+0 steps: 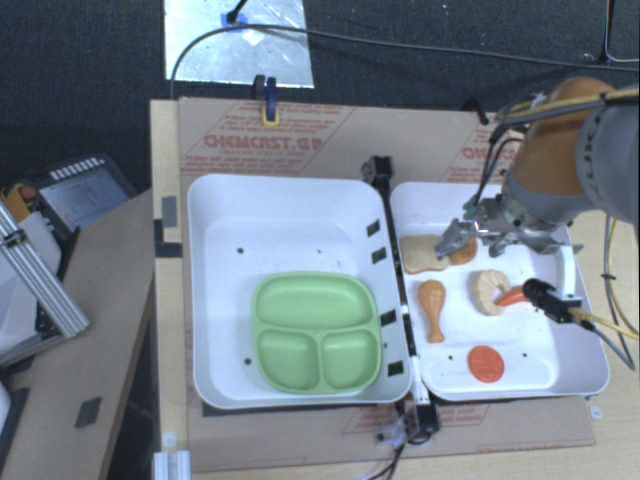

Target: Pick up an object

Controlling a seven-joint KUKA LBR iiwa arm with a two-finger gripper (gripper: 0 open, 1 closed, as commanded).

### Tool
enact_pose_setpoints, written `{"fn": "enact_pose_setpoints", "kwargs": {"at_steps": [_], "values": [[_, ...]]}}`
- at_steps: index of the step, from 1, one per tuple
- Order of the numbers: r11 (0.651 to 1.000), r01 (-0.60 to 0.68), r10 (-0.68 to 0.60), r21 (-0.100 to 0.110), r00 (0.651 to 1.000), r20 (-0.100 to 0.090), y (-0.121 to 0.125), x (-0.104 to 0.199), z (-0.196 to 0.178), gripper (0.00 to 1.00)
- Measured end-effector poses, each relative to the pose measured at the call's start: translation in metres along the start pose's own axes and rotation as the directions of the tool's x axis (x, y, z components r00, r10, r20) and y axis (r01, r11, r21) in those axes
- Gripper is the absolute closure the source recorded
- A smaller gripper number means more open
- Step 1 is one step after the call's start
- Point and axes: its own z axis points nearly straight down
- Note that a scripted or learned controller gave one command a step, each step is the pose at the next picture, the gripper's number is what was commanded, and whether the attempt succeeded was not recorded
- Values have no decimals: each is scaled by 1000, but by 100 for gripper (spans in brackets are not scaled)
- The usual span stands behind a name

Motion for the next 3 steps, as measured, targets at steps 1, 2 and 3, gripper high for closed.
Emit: {"fn": "enact_pose_setpoints", "kwargs": {"at_steps": [1,2,3], "values": [[1000,-1,1,-2,1000,0,-2,8,57,0],[1000,0,0,-9,1000,2,0,7,43,100],[1000,2,-2,-7,1000,1,-4,10,-2,100]]}}
